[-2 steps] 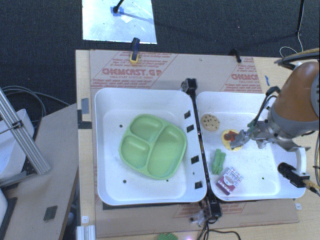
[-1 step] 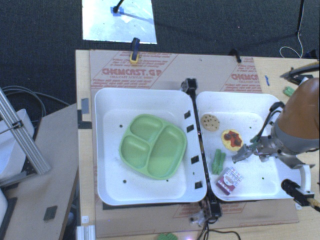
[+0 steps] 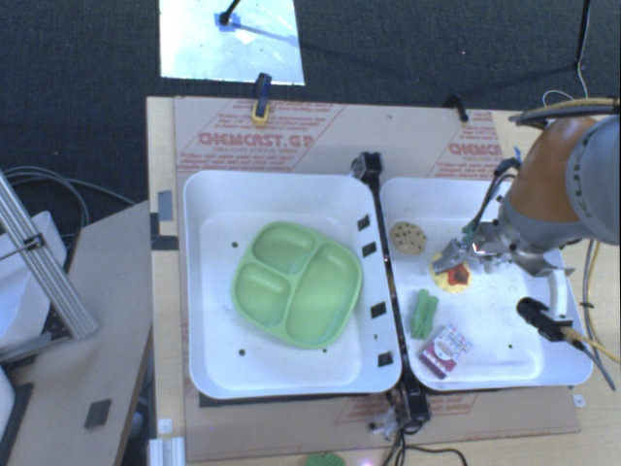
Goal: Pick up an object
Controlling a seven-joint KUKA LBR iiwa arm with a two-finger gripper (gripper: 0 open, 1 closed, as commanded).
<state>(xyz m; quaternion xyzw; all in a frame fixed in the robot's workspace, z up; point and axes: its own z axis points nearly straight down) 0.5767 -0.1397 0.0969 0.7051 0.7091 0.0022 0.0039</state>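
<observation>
In the right half of the frame, the pincer (image 3: 454, 259) sits low in the right bin (image 3: 505, 357), directly over a small yellow and red toy (image 3: 453, 278), placed as if to close on it; whether it stands wide or narrow I cannot tell, and nothing shows the toy gripped. A round cookie (image 3: 408, 237) lies just up and left, a green pod-like piece (image 3: 424, 315) below near the bin's left wall, and a red and white packet (image 3: 445, 349) toward the lower edge. The left bin (image 3: 218, 357) on the surface carries a green divided plate (image 3: 297, 283), well clear of the arm's reach
</observation>
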